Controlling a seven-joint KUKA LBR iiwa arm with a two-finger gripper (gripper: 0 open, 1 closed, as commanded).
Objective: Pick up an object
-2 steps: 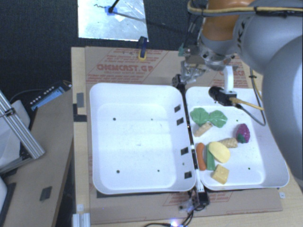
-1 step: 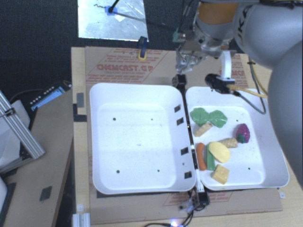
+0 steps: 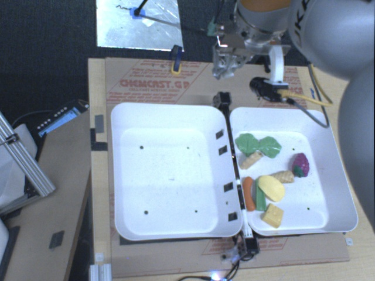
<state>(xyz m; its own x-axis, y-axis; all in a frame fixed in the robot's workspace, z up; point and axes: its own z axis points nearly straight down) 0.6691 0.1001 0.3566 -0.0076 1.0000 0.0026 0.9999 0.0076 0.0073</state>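
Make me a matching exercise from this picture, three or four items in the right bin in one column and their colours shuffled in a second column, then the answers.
Things:
1. leaf
2. grapes
3. carrot
4. cheese

Colours:
A. orange
B. pale yellow
C. green
D. purple

Pairs: 1-C, 2-D, 3-A, 4-B

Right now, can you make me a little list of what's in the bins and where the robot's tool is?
left bin: white, holds no toys
right bin: toy food
green leafy toy: near the divider, far side
purple toy: right of the others
orange carrot: beside the divider
yellow pieces: near side, by the carrot
tool: up behind the bins, holding nothing
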